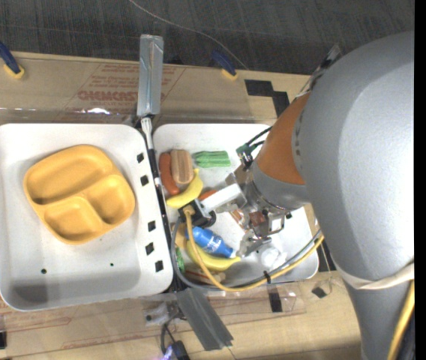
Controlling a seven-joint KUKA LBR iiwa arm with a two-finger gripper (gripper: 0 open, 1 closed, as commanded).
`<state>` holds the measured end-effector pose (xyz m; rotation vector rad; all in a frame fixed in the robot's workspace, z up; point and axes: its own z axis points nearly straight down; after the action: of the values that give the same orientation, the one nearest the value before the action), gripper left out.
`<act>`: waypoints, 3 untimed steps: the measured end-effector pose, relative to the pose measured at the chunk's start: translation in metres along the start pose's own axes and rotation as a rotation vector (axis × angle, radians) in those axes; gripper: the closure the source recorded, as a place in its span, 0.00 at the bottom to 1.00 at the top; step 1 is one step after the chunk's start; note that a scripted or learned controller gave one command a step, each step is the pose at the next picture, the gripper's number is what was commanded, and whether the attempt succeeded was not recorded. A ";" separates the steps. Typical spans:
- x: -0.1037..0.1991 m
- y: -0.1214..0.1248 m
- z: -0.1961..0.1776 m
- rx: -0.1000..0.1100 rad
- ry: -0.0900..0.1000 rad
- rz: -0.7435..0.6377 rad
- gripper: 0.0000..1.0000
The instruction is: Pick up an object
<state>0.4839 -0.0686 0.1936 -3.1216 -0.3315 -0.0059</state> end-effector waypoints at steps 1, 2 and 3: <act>-0.014 0.029 0.103 0.003 -0.007 0.003 0.00; 0.052 0.036 0.104 0.002 -0.008 -0.052 0.00; 0.114 0.055 0.082 0.001 -0.005 0.005 0.00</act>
<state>0.6077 -0.0981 0.1124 -3.1222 -0.3234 0.0013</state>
